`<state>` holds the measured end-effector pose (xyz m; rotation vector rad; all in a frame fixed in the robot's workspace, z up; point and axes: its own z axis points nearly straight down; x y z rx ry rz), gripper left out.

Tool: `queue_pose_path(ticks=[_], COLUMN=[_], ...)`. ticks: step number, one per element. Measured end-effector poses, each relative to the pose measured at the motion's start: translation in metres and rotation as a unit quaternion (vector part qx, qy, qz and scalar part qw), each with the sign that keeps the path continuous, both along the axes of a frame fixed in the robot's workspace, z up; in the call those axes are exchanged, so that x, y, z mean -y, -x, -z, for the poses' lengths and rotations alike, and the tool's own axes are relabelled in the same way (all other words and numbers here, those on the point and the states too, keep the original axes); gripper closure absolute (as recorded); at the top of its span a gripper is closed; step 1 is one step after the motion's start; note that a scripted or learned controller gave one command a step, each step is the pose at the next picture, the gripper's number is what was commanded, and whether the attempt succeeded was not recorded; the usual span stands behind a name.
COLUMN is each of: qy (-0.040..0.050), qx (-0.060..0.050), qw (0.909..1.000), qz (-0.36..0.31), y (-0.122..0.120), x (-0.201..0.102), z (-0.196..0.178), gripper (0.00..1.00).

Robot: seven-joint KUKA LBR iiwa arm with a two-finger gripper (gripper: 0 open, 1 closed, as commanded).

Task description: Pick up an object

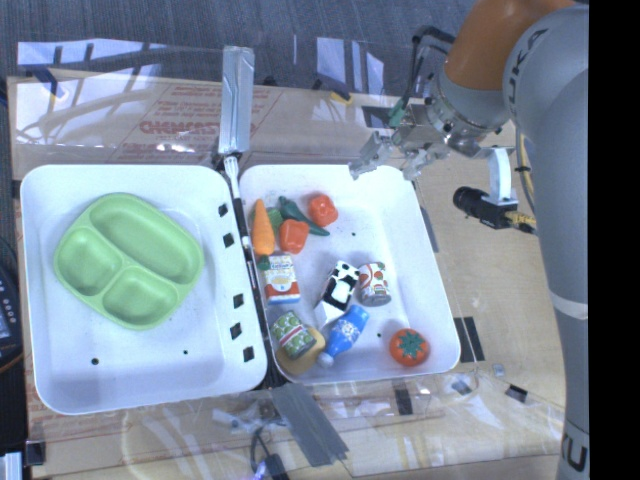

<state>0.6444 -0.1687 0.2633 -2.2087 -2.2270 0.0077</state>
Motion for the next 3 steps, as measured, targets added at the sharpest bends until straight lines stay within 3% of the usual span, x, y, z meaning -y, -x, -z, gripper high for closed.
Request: queue_pose_path(ticks=[1, 2, 3], qy=[0.0006, 0.0006, -0.0003], qx=[0.002, -0.001, 0.003], qw=[0.9989, 0.9988, 0.9988], qz=[-0.047, -0.048, -0.05], y=[0.009, 0.01, -0.013], x=[-0.063, -0.063, -0.109], z=[0.163, 0.155, 0.049], gripper=[0.0, 1.0, 1.0])
